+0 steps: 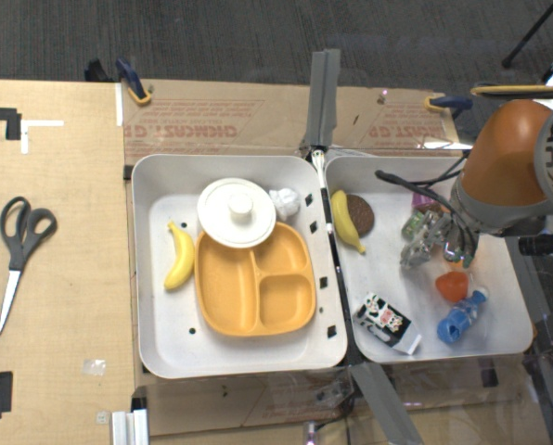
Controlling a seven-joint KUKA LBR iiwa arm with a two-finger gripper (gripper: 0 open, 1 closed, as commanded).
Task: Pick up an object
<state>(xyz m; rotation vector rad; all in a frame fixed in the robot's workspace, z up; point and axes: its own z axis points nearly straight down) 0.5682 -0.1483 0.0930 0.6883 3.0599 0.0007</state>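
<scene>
cardboard sheet (258, 119): red print, upside down, not legible | carton (385, 320): black-and-white pattern, no readable text

Glossy white plastic bins (156, 341), matt orange tray (255, 286) (plastic, seemingly), pale wooden bench (54, 341), steel-bladed scissors (17, 248)

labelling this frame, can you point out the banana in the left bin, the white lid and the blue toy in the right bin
banana in the left bin (177, 257), camera view, middle of its curve
white lid (237, 212), camera view, near its centre knob
blue toy (458, 320), camera view, its body
</scene>
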